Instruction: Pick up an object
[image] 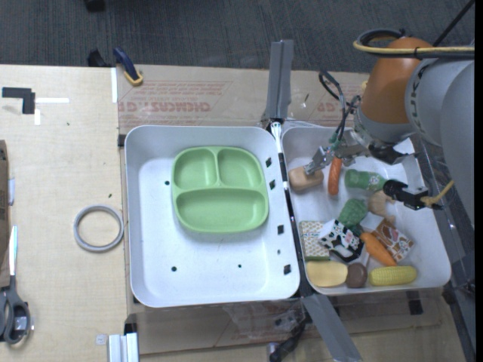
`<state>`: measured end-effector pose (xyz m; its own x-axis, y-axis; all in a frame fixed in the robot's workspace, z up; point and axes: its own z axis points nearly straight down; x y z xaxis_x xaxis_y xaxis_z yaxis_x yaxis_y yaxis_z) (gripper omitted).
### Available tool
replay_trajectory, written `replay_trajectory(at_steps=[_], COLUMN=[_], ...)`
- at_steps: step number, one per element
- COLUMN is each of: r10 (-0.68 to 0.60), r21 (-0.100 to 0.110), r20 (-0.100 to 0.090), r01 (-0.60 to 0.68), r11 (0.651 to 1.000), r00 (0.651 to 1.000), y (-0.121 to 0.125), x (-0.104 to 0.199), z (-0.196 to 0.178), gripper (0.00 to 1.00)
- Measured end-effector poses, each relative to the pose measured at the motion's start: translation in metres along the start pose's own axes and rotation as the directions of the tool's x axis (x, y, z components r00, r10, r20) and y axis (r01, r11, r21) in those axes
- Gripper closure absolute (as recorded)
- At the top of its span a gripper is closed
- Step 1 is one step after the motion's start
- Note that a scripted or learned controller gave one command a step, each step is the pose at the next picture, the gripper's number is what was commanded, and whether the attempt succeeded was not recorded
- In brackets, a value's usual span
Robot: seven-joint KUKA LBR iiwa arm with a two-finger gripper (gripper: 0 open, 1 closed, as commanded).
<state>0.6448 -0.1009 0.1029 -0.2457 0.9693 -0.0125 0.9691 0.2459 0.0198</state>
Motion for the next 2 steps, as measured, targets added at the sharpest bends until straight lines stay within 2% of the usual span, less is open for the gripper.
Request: replay_trajectory(at_steps=[1,2], r10=[-0.056,0.018], r21=[-0.003,-0.003], r20=[-0.005,-0.007], r01=[0.056,-0.018], r11=[0.998,1.000], r00=[0.998,1.000], y=[-0.007,-0.022], x=[-0.003,-0.003], z=[-0.001,-0.001], gripper=[0.00,0.00])
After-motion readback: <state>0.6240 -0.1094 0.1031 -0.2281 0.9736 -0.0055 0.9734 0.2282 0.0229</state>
